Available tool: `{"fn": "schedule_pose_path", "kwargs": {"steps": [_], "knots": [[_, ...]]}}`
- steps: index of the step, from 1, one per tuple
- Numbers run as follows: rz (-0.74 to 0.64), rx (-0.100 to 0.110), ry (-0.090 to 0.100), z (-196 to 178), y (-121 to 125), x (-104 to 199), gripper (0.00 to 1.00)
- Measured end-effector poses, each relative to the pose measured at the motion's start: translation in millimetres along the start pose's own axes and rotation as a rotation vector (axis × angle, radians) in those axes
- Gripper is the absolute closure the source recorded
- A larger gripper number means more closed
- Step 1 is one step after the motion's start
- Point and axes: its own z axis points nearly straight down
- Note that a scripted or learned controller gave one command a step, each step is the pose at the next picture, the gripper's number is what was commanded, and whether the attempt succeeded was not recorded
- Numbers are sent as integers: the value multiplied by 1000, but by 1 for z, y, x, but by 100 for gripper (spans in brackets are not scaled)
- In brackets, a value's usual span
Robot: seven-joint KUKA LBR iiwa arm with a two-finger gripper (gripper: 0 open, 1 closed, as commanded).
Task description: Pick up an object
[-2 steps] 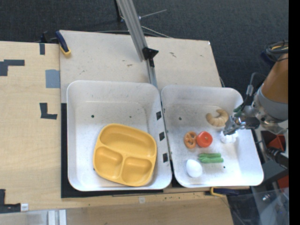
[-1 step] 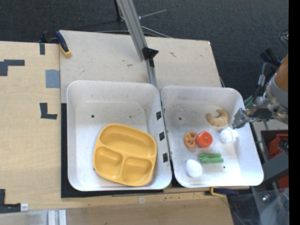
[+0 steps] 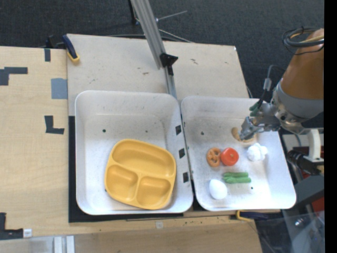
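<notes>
Zero objects lifted so far: pick not yet made.

My claw [image 3: 246, 136] sits low in the right bin [image 3: 274, 194], directly over a small tan, cookie-like piece [image 3: 236, 133] near the bin's middle; I cannot tell its opening. Piece appears flat, pale brown, partly covered by my claw. Remaining: close, lift, confirm. Pretzel [image 3: 213, 156] and tomato [image 3: 229, 156] lie near.
</notes>
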Motion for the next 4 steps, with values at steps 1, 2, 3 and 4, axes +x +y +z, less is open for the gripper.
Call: {"fn": "schedule_pose_path", "kwargs": {"steps": [1, 2, 3, 4], "knots": [[0, 1, 0, 13, 12, 50, 100], [-1, 0, 0, 26, 38, 100, 100], [-1, -1, 1, 19, 56, 145, 100], [-1, 0, -1, 34, 75, 196, 100]]}}
